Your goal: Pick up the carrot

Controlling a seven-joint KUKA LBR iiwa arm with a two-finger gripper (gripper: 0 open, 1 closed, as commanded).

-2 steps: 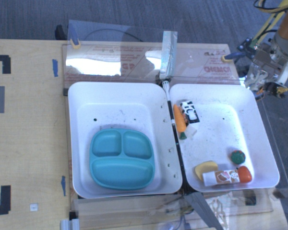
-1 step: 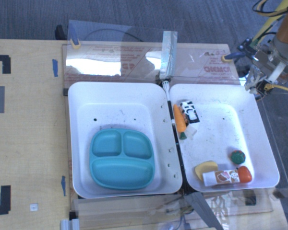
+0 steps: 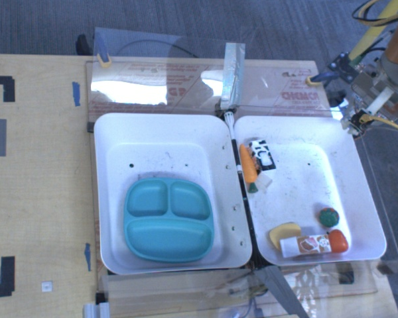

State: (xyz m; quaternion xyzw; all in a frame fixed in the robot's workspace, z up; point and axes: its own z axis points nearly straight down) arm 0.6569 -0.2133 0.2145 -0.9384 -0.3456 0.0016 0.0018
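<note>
Two shallow white plastic bins sit side by side: left bin (image 3: pixel 113 138), right bin (image 3: pixel 358 177). The left bin holds one teal three-compartment plate (image 3: pixel 168 219). The right bin holds one orange carrot with a green tip (image 3: pixel 249 167) against its left wall, one black-and-white printed block (image 3: pixel 261 155) just beside it, one yellow curved piece (image 3: pixel 284 231), one white labelled packet (image 3: pixel 307 245), one green ball (image 3: pixel 328 217) and one orange-red ball (image 3: pixel 338 241). My gripper (image 3: pixel 363 108) hangs at the right bin's upper right corner; whether it is open or closed I cannot tell. The bench is light wood (image 3: pixel 40 177); the floor behind is grey carpet (image 3: pixel 186 5).
</note>
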